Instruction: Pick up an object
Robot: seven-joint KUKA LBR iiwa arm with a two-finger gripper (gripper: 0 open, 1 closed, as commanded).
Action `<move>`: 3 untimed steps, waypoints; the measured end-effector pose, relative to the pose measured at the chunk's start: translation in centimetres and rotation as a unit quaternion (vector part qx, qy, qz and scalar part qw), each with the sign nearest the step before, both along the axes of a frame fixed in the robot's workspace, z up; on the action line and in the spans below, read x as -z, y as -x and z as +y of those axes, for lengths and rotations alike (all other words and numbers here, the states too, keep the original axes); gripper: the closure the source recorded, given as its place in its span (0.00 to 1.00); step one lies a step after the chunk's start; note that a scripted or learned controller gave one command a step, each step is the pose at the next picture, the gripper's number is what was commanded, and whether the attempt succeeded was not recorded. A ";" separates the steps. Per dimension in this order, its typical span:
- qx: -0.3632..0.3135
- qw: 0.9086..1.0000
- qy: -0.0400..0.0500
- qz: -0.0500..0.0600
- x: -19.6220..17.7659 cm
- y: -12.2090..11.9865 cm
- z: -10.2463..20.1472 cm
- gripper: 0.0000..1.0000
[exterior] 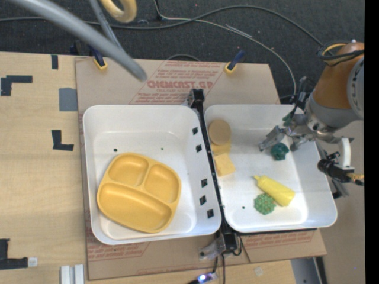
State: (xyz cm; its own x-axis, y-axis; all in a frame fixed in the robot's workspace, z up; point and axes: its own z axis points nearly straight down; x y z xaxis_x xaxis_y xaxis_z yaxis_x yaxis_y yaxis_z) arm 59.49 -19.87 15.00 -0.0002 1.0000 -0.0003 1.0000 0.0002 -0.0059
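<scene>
Arm: grey with an orange band (340,52), reaching in from the right edge over the right bin.
Pincer (277,142): low over the upper right part of the right bin, its metal fingers (269,139) spread apart and pointing left; nothing is seen between them.
Dark green object (279,152): a small rounded piece on the right bin's floor, just beside and below the pincer's fingertips; whether it touches them I cannot tell.
Right bin (314,220): white and shallow; it also holds a round tan piece (219,131) near its left wall, a pale yellow block (224,165) just below that, a yellow bottle-shaped item (276,190) lying tilted in the lower middle, and a bumpy green ball (264,203) touching the bottle's lower left side.
Left bin (95,120): white; it holds a yellow divided plate (139,191) with three compartments, lying in the lower half.
Table (29,158): light wood with dark marks; brown cardboard (177,81) lies under both bins, held by clamps at its far edge.
Cables (249,16): thin leads cross the dark floor beyond the table.
</scene>
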 end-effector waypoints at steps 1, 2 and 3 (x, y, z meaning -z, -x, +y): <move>0.000 1.000 0.001 -0.002 4.3 0.5 -0.2 0.00; -0.001 1.000 0.000 -0.002 3.3 0.5 0.0 1.00; -0.001 1.000 0.000 -0.004 -1.3 0.7 0.8 1.00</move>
State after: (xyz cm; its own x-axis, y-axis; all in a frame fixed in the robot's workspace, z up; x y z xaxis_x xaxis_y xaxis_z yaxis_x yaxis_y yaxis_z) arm 58.81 -19.03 16.28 -0.0021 1.0000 0.0000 1.0000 0.0021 0.0018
